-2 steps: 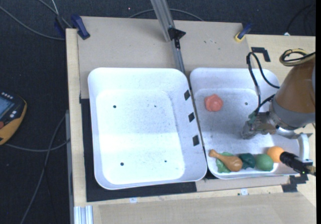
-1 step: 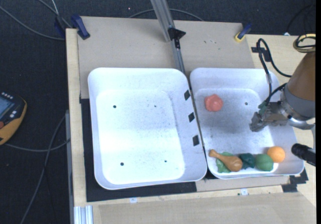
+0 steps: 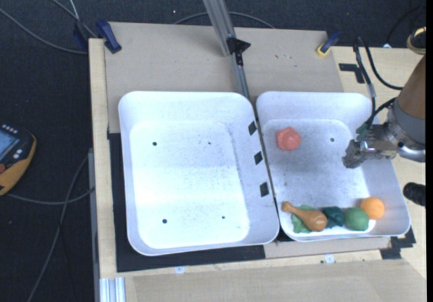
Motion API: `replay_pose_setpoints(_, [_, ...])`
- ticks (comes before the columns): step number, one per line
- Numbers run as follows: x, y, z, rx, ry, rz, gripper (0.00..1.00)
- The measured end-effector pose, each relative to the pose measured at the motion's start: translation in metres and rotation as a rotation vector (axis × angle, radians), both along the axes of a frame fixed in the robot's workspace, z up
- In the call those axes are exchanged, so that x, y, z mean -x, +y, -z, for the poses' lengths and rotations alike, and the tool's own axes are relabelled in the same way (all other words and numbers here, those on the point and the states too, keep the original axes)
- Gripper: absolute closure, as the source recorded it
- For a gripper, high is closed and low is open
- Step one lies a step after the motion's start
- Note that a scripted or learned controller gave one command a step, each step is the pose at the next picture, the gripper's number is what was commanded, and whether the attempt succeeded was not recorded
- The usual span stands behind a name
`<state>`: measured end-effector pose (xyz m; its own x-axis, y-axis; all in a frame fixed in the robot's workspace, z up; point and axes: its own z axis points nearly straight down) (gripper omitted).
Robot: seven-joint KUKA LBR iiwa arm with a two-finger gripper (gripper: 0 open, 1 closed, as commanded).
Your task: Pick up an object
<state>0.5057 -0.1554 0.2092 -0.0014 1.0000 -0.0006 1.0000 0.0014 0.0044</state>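
Above the glossy right bin (image 3: 338, 108), the metal tool (image 3: 354, 156) hangs, grip unreadable, near a lumpy red ball (image 3: 288, 139).

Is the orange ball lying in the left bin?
No, the orange ball lies in the right bin, near its front right corner beside a green ball.

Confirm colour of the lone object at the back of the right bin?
Pinkish red lump, seen in the camera view, lying apart from the claw.
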Motion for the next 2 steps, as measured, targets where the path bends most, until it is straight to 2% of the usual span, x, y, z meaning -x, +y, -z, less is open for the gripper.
replay_pose_setpoints(1, [-0.001, 0.0, -0.052, 0.0, -0.001, 0.001, 1.0])
replay_pose_setpoints(2, [-0.03, 0.044, -0.054, -0.001, 0.003, -0.003, 1.0])
